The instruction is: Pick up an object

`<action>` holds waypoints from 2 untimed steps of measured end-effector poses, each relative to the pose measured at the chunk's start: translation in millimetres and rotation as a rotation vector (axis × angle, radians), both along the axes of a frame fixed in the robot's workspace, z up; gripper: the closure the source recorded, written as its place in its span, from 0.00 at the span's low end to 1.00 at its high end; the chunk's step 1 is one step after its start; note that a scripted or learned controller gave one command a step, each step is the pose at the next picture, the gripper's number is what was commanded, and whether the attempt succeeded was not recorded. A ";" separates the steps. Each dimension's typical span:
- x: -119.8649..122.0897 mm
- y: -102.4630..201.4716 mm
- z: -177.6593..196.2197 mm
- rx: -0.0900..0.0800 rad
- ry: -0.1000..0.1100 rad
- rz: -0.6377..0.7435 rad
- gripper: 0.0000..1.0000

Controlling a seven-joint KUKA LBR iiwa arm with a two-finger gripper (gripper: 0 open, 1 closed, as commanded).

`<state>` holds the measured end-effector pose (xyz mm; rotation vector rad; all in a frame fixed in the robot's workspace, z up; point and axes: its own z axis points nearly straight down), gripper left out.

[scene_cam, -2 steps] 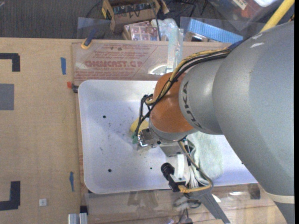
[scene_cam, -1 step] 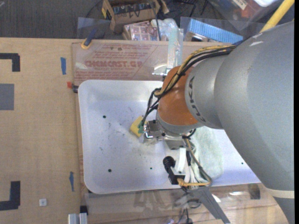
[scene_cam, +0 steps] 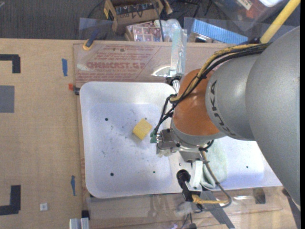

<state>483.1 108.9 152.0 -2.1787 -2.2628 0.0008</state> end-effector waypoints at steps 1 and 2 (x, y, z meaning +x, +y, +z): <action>-4.6 -1.9 -31.2 0.000 0.005 -0.160 1.00; -0.4 63.0 -60.8 0.000 -0.010 -0.027 1.00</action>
